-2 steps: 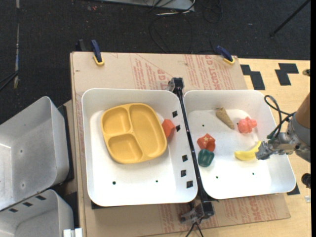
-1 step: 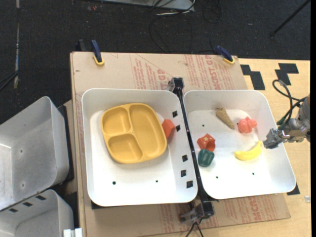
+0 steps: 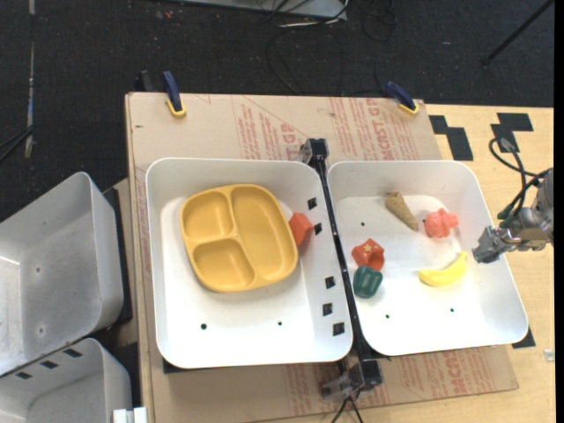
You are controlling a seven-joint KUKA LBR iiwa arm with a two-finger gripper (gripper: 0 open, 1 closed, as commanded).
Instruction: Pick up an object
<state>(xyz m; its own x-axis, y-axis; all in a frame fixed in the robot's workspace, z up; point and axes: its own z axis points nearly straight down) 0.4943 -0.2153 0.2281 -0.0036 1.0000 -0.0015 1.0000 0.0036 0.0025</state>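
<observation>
In the right bin (image 3: pixel 441 329) lie a yellow banana (image 3: pixel 443 272), a pink-red toy (image 3: pixel 440 223), a tan cone-shaped piece (image 3: pixel 402 209), a red strawberry-like toy (image 3: pixel 368 254) and a dark green pepper (image 3: pixel 367 281). My gripper (image 3: pixel 489 247) hangs at that bin's right rim, just right of the banana's tip and apart from it. Nothing shows between its fingers. An orange-red piece (image 3: pixel 300 228) rests in the left bin beside the yellow tray.
A yellow three-compartment tray (image 3: pixel 238 236) fills the upper middle of the left bin (image 3: pixel 229 337). A black divider (image 3: pixel 333 254) runs between the bins. Blue-and-yellow clamps (image 3: pixel 174 95) hold the cardboard base at the back. Grey tubs (image 3: pixel 48 263) stand at the far left.
</observation>
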